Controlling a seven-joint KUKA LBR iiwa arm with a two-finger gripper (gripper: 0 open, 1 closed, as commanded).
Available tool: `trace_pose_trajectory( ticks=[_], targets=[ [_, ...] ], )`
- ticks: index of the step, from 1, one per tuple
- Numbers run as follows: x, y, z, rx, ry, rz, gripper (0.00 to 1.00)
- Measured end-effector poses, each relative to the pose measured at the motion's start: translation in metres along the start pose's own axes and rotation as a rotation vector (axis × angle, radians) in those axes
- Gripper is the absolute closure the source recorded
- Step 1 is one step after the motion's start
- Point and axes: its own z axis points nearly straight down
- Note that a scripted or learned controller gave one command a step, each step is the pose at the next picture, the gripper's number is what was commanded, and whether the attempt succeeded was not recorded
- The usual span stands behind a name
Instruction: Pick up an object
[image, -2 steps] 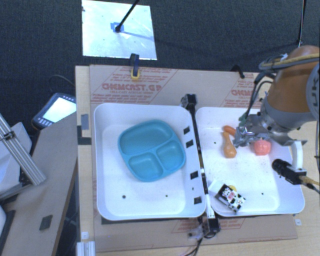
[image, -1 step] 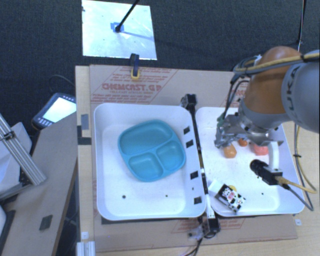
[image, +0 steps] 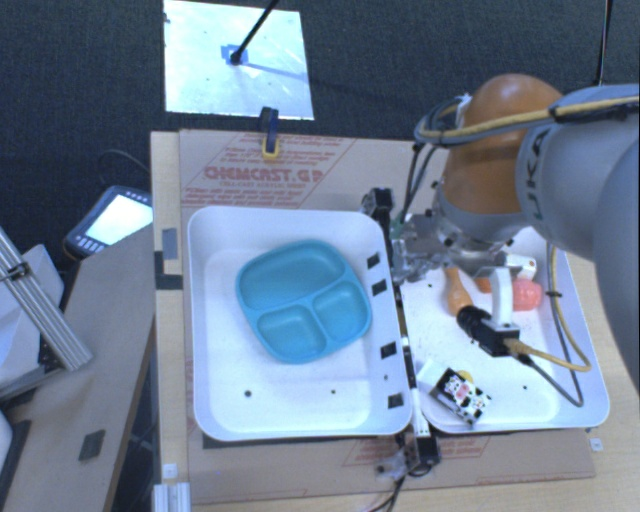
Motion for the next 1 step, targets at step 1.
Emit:
trace_pose_trajectory(
  ticks=[1],
  targets=[
    [0.0495, 0.0087, 0.0125, 0.001, -0.001, 0.000, 1.00]
  ],
)
